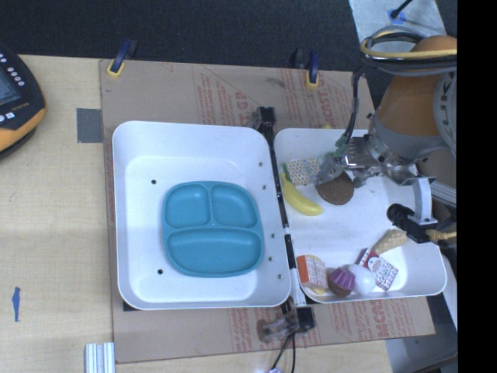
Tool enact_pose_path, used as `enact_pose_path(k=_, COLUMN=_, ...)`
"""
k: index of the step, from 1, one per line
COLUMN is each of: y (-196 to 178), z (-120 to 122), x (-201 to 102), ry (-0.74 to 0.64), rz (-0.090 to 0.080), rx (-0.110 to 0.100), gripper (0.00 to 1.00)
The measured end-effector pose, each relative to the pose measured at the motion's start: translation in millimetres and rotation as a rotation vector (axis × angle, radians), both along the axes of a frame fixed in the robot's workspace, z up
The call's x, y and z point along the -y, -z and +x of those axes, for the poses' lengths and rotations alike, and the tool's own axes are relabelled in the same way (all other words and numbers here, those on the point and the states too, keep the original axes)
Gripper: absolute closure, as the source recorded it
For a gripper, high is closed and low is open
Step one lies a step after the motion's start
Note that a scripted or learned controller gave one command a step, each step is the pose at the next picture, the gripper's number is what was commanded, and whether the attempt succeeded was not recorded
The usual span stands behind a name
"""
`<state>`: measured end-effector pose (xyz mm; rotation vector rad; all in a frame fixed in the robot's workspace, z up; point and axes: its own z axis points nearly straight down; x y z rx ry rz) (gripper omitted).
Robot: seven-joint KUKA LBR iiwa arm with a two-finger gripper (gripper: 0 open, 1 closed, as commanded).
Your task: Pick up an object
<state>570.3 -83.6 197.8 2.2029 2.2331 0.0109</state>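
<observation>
The right bin (342,231) holds a yellow banana (300,199) near its left wall, a speckled packet (303,170) behind it, and a brown round cookie (337,192). At the front lie an orange-and-white piece (312,270), a purple item (340,281), a white ball (363,280), a red-and-white carton (381,270) and a tan wedge (390,240). My gripper (342,169) hangs low at the back of this bin, just above the cookie and beside the packet. Nothing shows between its fingers.
The left bin (140,169) carries a blue divided plate (211,228). A yellow-and-black handset (15,99) lies at the far left of the bench. Clamps (120,57) hold the cardboard sheet at the back. The arm's grey body (411,115) overhangs the right bin's back right corner.
</observation>
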Motion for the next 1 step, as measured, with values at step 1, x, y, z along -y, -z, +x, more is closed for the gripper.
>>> enact_pose_path(k=1, y=-44.3, z=-18.6, x=-49.4, ry=0.004, rz=0.0, rx=-0.007, gripper=1.0)
